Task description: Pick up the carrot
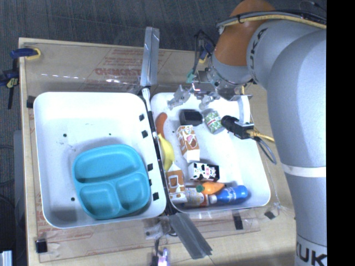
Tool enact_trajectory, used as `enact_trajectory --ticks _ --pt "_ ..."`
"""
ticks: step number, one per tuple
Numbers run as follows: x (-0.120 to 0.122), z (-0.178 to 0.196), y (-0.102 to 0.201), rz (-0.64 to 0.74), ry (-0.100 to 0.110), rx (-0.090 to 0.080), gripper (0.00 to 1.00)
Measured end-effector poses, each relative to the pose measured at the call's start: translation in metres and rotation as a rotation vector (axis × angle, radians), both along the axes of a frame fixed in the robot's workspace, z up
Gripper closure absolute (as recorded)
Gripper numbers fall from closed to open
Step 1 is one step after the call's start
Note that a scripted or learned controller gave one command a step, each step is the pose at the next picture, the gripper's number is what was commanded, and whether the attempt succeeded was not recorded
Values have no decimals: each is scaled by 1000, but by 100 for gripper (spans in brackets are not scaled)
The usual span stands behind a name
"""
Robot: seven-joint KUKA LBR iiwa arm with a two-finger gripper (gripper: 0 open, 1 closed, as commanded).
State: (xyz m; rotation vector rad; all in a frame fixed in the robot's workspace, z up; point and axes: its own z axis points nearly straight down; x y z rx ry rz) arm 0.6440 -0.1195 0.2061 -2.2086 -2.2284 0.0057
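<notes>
aim for the little orange carrot (213,188) low in the right white bin (260,170), squeezed among boxes. pincer (191,93) far off; can't tell if clenched.

Two bins (52,126) of smooth white plastic are catching soft glare on their rims, while the tray (111,180), well left of the claw (191,93) and below it, is showing a matt blue plastic finish. The arm (294,93) is gleaming in satin grey, its orange band (238,29) looking glossy. Just below the claw, the carton (188,143) is presenting printed paperboard, and farther down the bottle (233,194) is shining as slick blue plastic. Above-left of the claw a brushed metal bar (148,57) is glinting. The bench (83,65) is lying under a clear, reflective sheet.
</notes>
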Motion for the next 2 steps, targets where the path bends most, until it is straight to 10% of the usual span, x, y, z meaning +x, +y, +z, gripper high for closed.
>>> enact_trajectory --ticks 1,2 --pt "-64 -60 -81 77 -1 0 0" --pt "-120 -92 -91 164 -3 1 0"
